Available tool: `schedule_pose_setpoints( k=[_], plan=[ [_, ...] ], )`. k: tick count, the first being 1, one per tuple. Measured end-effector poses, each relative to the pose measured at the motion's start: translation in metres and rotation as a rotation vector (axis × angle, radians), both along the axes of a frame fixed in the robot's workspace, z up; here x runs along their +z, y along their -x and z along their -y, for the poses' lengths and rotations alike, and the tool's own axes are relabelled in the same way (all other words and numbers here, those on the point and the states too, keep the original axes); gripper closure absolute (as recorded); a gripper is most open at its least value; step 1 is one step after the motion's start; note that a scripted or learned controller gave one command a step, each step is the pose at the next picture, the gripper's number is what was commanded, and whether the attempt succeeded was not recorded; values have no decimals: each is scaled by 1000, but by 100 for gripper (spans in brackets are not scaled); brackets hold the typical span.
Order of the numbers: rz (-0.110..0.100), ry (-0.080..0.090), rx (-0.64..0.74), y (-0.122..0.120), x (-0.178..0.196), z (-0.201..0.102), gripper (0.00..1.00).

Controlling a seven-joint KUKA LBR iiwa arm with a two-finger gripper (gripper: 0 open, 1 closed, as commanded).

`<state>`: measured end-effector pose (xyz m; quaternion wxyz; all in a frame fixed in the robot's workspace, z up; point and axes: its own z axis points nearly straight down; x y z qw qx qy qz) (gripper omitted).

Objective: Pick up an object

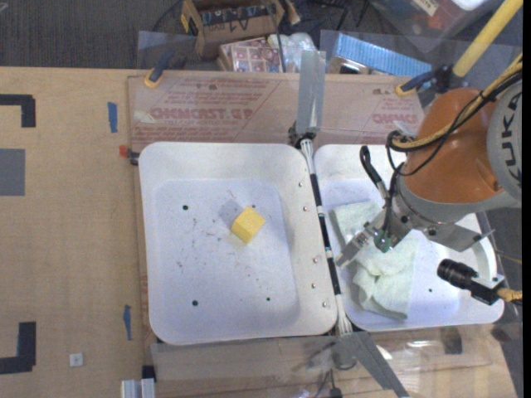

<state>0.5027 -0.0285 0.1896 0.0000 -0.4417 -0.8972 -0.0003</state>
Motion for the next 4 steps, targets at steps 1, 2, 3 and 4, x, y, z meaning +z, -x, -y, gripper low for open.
schedule_pose_setpoints(
  k=[1, 2, 3, 4],
  plan=[
    [6, 1, 320, -18, 22, -67, 0],
    [14, 0, 417, -71, -98, -131, 0],
    [28, 24, 123, -57, -97, -164, 0],
    [6, 27, 134, -84, -100, -184, 0]
  ],
)
